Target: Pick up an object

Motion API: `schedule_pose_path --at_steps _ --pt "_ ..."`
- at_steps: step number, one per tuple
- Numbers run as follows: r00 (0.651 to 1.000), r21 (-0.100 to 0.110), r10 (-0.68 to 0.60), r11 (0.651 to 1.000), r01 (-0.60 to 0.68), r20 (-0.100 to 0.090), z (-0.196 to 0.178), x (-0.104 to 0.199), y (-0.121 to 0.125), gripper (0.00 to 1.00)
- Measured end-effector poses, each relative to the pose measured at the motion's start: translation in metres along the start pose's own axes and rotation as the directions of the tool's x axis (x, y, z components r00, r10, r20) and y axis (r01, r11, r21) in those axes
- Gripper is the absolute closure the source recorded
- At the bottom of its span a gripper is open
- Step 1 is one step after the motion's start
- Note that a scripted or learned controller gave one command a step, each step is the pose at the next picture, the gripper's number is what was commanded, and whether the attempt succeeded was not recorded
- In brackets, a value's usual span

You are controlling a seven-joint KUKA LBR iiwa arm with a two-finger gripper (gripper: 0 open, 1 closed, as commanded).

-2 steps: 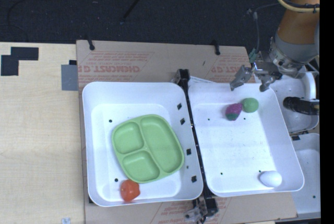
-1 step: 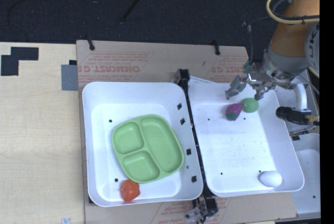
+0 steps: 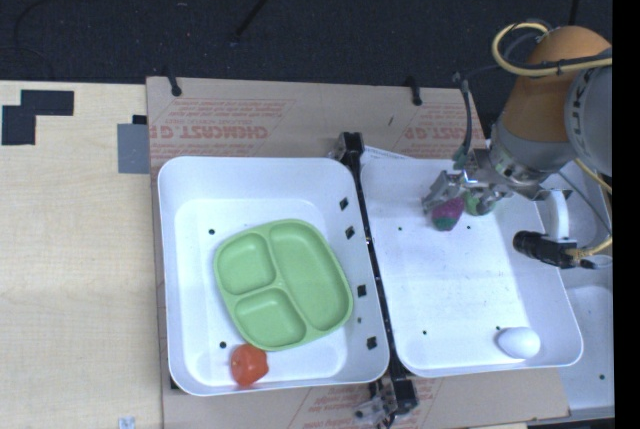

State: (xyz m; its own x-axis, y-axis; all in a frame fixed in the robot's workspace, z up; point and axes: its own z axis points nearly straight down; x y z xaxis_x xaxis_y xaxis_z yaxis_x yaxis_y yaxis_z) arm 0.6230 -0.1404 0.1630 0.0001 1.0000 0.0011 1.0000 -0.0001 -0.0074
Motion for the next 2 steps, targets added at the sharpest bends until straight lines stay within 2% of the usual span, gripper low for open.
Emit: schedule_pose_path --at_steps 1,2 --pt "1.000 -0.001 0.000 1.000 0.000 0.000 0.043 0.001 0.000 0.00" --pt "1.000 -0.003 0.002 1.000 -0.002 0.000 0.031 0.000 0.000 1.00"
